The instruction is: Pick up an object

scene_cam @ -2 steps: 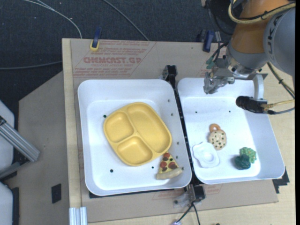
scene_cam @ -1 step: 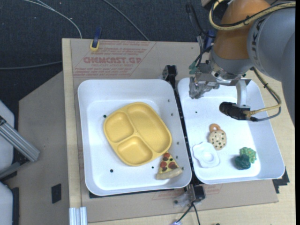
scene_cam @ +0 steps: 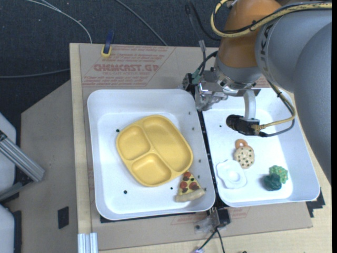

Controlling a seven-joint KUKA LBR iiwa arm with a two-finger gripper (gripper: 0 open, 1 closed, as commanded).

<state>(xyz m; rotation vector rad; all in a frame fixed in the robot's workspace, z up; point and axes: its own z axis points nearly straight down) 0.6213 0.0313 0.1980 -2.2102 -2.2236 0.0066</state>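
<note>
toy cookie (scene_cam: 244, 156), egg (scene_cam: 231, 175), broccoli (scene_cam: 275, 177) in right bin (scene_cam: 296, 159)

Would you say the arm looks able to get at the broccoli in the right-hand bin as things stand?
Probably yes. The broccoli lies uncovered, apart from the fried egg and cookie, and the end effector is near the same bin's far left corner.

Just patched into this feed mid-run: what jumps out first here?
The big yellow divided plate in the middle of the left bin, with a toy pizza slice just off its near right corner. Then the grey, orange-banded arm, hanging over the far end of the right bin, whose near half holds a cookie, a fried egg and broccoli.
</note>
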